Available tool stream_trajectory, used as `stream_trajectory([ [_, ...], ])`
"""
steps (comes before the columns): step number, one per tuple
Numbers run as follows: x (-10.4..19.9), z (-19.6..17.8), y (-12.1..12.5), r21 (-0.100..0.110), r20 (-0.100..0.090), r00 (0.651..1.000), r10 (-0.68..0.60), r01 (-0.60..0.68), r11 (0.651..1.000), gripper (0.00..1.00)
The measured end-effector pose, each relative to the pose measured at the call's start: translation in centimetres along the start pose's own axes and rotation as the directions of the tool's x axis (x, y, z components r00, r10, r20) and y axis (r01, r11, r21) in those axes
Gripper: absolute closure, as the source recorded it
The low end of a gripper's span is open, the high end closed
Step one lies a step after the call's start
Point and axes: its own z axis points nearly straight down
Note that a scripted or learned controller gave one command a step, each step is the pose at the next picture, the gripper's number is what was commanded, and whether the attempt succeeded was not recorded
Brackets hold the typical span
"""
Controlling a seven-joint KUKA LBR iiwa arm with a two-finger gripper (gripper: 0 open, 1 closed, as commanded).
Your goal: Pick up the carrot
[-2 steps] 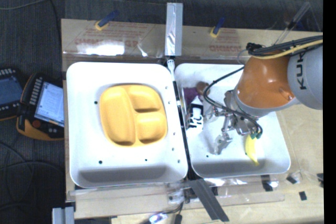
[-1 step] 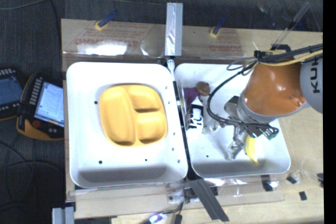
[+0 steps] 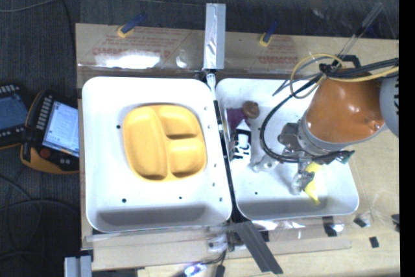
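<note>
Across the middle, a tan bench bearing two shallow white bins side by side. In the left bin, a yellow divided plate lying flat near the centre. Over the right side of the right bin, reaching in from the right, the grey arm with its orange band and dark cables looping down its left side. On the dark floor left of the bench, a handheld control pad with a lit screen. Below the orange band, the gripper pointing down into the near half of the right bin, its two silvery fingertips seen spread apart with bare bin floor between them and nothing clamped. Just right of the near fingertip, touching or almost touching it, a small yellow piece on the bin floor. Well left of the gripper, by the bin's left wall, a black-and-white thing. Farther back, a small brown round thing beside a purple one. Cannot tell which of these small things, if any, counts as the carrot; none lying between the fingertips.
</note>
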Motion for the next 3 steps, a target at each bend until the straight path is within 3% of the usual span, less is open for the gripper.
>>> stream_trajectory([
  [1,1.0,0.0,0.3,0.002,0.0,0.957,-0.29,0.29,0.957,0.0],
  [2,2.5,-0.1,2.0,0.003,-0.002,0.8,-0.6,0.6,0.8,0.0],
  [3,2.8,0.0,2.0,-0.005,0.003,0.608,-0.794,0.794,0.608,0.0],
])
